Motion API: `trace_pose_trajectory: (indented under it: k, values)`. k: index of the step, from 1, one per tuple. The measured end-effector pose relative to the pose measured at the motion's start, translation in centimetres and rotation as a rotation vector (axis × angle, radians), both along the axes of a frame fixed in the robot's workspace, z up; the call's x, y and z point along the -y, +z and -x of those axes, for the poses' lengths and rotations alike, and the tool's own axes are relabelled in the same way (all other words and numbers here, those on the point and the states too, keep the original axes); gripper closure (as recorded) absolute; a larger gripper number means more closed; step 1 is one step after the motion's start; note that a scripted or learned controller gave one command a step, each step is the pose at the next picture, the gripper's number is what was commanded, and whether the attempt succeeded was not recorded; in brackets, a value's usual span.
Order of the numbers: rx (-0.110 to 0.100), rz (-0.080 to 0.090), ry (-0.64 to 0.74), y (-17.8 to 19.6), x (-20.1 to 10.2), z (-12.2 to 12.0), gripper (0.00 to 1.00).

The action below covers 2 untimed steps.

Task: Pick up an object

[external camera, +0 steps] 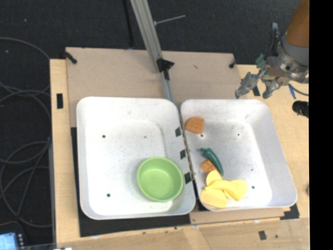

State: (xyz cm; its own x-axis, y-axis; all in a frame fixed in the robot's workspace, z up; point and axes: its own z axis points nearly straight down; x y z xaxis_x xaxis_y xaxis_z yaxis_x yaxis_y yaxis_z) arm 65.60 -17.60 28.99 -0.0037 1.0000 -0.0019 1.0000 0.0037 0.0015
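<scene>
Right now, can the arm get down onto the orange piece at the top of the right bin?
Probably yes. The orange piece lies alone near the right bin's upper left corner, apart from the green item and yellow pile. The gripper hangs above the bin's far rim, nothing between; the bin wall close by may crowd the jaws.

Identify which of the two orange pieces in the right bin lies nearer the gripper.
The larger orange piece near the bin's top-left corner; the smaller one lies lower, beside the green item.

Even, bright overhead light, soft shadows, slightly grainy and soft.
</scene>
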Motion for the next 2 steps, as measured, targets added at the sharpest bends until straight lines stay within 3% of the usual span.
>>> trace_pose_trajectory:
  k: [1, 2]
  values:
    - [0.0, 0.001, 0.0, 0.0, 0.0, 0.0, 0.0]
    - [-0.006, 0.0, -0.004, -6.0, 0.4, 0.7, 0.0]
